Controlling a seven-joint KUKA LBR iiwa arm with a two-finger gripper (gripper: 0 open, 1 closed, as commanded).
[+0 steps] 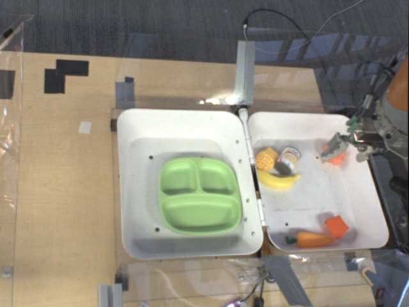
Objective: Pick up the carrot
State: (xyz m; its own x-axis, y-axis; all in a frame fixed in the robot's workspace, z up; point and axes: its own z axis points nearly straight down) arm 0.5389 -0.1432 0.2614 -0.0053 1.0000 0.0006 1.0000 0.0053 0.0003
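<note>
The carrot (314,239), orange with a green stub at its left end, lies flat along the front wall of the right bin (364,190). My gripper (335,148) hangs over the bin's far right part, well behind the carrot and apart from it. A small orange-red piece (335,160) shows just below the gripper's tip; I cannot tell whether it is held or lying on the bin floor.
An orange block (337,225) sits right beside the carrot's tip. A corn cob (266,157), a small can (289,159) and a banana (278,180) cluster at the bin's left. A green divided plate (199,194) lies in the left bin (137,171).
</note>
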